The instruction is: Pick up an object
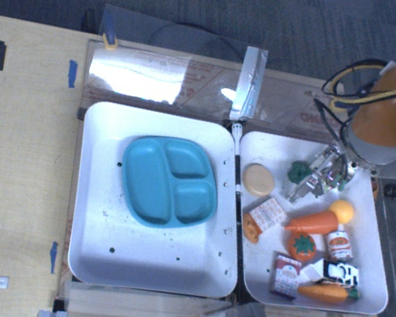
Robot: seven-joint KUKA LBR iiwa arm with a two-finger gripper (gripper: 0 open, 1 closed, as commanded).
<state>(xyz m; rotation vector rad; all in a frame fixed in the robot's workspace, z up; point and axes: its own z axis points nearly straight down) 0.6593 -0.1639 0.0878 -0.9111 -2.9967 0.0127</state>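
Note:
The right bin (376, 288) holds several toy foods. A green leafy piece (300, 170) lies near its back, with a tan round bun (259, 178) to its left. An orange carrot (312, 223) lies mid-bin, a yellow-orange ball (341, 211) at its right end. My gripper (308, 186) hangs low over the back of this bin, right beside the green piece and just above the carrot. I see nothing held in it.
Also in the right bin are a snack packet (266, 215), a tomato (302, 245), a small bottle (339, 246), a red box (286, 274), a black-and-white toy (341, 273) and a second carrot (324, 292). The left bin (85, 240) holds a blue divided plate (171, 181).

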